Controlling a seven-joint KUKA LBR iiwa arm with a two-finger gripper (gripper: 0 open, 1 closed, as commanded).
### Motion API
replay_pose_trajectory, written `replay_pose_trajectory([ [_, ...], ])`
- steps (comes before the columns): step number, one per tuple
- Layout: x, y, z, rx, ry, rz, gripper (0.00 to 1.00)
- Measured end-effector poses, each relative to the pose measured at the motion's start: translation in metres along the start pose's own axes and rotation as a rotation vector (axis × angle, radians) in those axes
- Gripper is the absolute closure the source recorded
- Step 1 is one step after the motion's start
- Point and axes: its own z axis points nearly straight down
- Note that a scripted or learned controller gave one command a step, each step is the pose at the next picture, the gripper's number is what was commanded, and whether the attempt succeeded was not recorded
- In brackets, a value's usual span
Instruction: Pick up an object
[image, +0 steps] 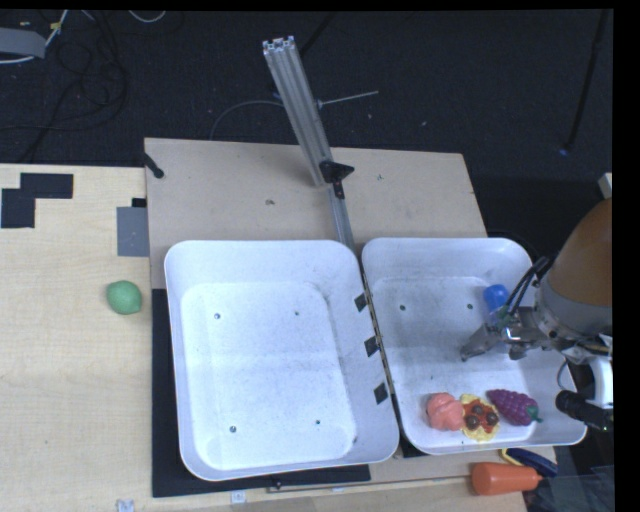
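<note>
Starting at the far left, I note a green ball (125, 297) lying on the pale wood bench (60, 340), well apart from both bins. Next comes the left bin (262, 360), its white floor speckled. Behind the two bins a slanted metal rail (303, 110) rises from the backing board. In the right bin (440, 300) I record a small blue object (495, 295) near the back right, and a row along the front wall: a pinkish-orange piece (444, 411), a yellow piece with dark spots (480, 419) touching it, then a purple grape cluster (512, 405). An orange carrot-like item (503, 478) lies outside the bin's front edge. The gripper (482, 346) hangs low inside the right bin, just below the blue object; I cannot tell how its jaws stand, and I see nothing between them.
</note>
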Motion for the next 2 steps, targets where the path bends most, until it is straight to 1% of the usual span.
replay_pose_trajectory([
  [1, 0.001, 0.0, 0.024, -0.006, -0.002, 0.0, 0.0],
  [2, 0.0, 0.001, 0.013, -0.008, -0.002, 0.002, 1.0],
])
